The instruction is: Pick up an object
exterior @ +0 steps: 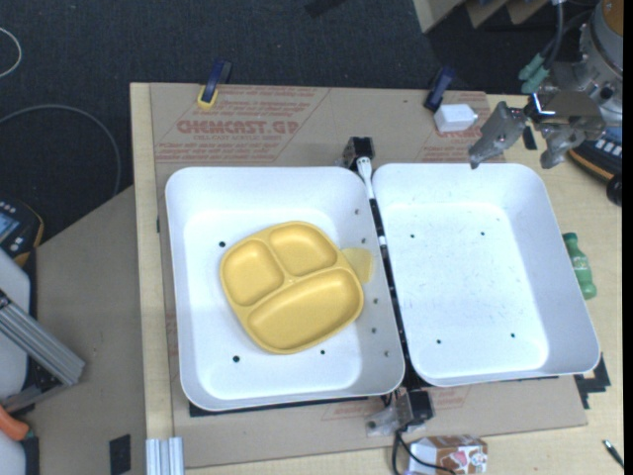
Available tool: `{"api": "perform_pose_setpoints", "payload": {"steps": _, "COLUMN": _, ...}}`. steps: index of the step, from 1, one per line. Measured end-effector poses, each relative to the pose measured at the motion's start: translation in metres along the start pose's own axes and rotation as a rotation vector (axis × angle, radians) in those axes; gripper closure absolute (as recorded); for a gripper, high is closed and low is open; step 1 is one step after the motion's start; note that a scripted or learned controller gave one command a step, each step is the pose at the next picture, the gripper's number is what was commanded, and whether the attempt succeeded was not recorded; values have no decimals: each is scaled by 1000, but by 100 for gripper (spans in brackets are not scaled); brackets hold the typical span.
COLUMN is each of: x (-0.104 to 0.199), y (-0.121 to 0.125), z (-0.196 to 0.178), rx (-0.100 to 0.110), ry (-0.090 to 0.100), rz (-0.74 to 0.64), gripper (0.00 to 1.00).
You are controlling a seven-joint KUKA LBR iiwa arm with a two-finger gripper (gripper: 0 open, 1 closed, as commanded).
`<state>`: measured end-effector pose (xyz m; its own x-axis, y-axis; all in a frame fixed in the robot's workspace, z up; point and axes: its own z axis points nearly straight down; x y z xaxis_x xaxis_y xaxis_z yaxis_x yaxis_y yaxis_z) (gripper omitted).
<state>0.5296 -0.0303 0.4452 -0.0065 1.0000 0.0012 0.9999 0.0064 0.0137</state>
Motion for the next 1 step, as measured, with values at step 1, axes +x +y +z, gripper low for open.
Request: {"api": "perform_pose_setpoints", "payload": {"steps": 1, "x": 53, "y": -50, "z": -97, "rx": 0, "ry": 1, "rz": -1, "gripper": 0}}
